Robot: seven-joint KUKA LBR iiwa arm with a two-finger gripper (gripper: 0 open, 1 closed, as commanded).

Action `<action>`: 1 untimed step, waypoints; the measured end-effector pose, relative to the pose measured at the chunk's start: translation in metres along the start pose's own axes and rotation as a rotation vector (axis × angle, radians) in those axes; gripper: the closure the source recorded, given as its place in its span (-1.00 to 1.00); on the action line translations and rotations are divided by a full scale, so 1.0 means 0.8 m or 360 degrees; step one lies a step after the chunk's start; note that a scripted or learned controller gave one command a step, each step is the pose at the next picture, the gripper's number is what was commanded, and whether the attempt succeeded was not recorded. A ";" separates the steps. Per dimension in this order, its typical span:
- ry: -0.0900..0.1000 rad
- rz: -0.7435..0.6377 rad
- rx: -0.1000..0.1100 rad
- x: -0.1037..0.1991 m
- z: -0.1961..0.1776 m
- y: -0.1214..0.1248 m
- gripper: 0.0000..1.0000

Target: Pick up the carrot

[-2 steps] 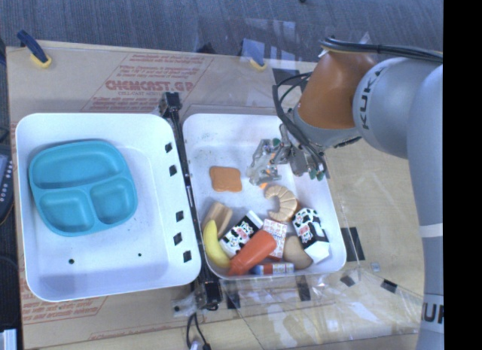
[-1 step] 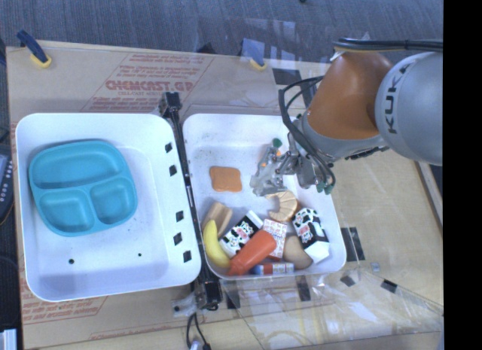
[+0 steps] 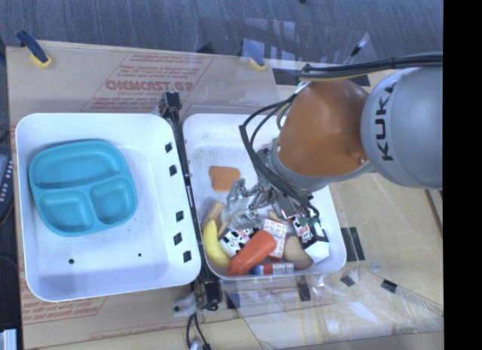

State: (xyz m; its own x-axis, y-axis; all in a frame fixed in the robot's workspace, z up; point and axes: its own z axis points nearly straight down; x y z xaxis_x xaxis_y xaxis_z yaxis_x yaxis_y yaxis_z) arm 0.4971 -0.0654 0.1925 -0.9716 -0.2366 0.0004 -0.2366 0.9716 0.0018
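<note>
Camera view: gripper (image 3: 242, 204) low over right bin (image 3: 197, 145), fingers' state impossible to tell. Carrot (image 3: 253, 253) lying near bin's front edge, beside banana (image 3: 212, 245), just below gripper. Blue tray (image 3: 79, 185) in left bin (image 3: 90, 281).

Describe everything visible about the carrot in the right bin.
The orange, tapered carrot looks smooth, likely plastic. It lies tilted in the pile at the near end of the right white bin, thick end up-right, narrow tip down-left. It rests beside the yellow banana, against a black-and-white patterned item, above a marker pen. The gripper hangs just above it, not holding it.
</note>
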 end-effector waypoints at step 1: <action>0.0001 0.0001 0.0002 0.000 0.000 -0.001 -1.00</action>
State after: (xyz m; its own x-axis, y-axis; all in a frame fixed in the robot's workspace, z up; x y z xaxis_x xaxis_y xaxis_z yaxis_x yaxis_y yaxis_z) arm 0.4970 -0.0663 0.1924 -0.9717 -0.2362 0.0007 -0.2362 0.9717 0.0007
